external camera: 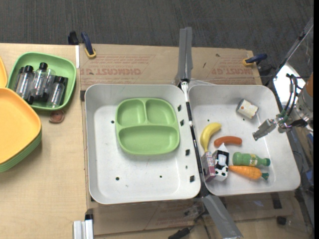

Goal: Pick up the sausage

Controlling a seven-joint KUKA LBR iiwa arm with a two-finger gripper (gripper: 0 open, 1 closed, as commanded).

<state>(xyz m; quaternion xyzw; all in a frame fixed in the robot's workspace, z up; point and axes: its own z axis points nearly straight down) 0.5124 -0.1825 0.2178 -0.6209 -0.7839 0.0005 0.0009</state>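
Note:
The sausage is a short reddish-orange link lying in the middle of the right bin, just right of a yellow banana. My gripper hangs over the right side of that bin, to the right of the sausage and apart from it. Nothing is seen held in it.
In the right bin also lie a white block, a green bottle, a carrot and a small black-and-white carton. The left bin holds a green divided plate. A green tray of bottles and orange plates sit far left.

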